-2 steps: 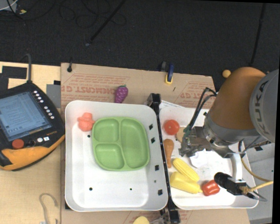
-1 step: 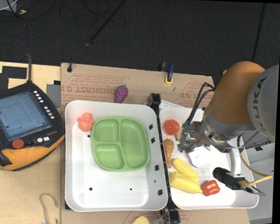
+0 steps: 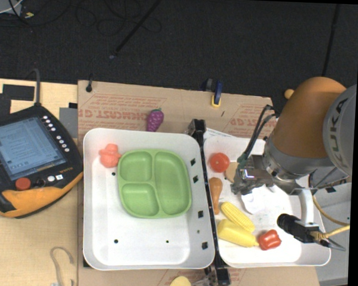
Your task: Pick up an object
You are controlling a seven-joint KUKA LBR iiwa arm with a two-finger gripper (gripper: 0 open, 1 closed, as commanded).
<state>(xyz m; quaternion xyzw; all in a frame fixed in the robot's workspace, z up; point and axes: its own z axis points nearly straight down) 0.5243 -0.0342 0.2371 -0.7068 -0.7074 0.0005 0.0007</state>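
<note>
The table (image 3: pixel 36 245) carries two shallow white bins side by side on brown cardboard. In the left bin (image 3: pixel 141 242) lies a glossy green plate (image 3: pixel 154 184) with three rounded compartments, and a soft pink toy (image 3: pixel 109 155) sits just beside its upper left edge. Over the right bin (image 3: pixel 293 256) the grey arm (image 3: pixel 314 125), with its orange band, reaches down, and the gripper (image 3: pixel 244 180) hangs low near the bin floor; whether it is clenched or released, I cannot tell. Near it are a ridged yellow corn cob (image 3: pixel 237 215), a second yellow piece (image 3: pixel 235 235), a slim orange carrot (image 3: pixel 215 192), a round red tomato (image 3: pixel 219 162), and a small shiny red pepper (image 3: pixel 269 239).
</note>
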